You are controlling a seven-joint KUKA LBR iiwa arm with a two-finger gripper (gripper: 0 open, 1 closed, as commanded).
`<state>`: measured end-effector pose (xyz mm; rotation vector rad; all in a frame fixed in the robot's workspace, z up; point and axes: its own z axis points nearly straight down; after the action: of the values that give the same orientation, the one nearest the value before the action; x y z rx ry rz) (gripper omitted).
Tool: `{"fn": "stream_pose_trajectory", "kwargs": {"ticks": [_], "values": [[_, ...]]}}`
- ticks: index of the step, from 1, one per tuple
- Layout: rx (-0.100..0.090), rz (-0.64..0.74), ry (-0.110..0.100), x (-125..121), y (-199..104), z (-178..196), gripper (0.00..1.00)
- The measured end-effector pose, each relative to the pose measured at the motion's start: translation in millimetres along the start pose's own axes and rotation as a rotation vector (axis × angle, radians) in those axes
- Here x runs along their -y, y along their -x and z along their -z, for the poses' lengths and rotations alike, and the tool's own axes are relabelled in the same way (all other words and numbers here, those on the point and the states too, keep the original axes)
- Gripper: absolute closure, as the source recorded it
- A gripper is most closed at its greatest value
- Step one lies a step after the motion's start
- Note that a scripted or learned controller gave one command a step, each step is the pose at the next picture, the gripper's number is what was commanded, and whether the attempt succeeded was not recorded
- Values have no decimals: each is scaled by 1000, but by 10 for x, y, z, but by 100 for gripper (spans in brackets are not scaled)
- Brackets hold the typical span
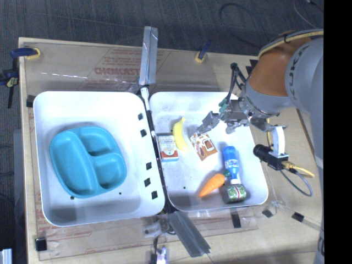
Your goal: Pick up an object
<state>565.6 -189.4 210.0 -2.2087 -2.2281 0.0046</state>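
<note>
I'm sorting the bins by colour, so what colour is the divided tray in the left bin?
The divided tray is light blue, seen clearly in the camera view.

Right bin holds five things: a yellow banana [179,133], curved, upright near the middle; a small carton [168,147] just left; a tilted packet [203,146] right; an orange carrot [212,185] slanting below; a blue bottle [231,172] lengthwise beside it.

Bench [82,65] bearing two white bins [88,208]

Hardly any legible text
Red printing on the clear sheet [118,65] at the bench's far edge appears reversed and unreadable; package labels are too small.
</note>
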Motion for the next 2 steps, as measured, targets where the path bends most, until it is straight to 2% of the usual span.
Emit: {"fn": "stream_pose_trajectory", "kwargs": {"ticks": [1, 2], "values": [[2, 19, 3, -321, 190, -1088, 0], [2, 23, 1, -322, 185, -994, 100]]}}
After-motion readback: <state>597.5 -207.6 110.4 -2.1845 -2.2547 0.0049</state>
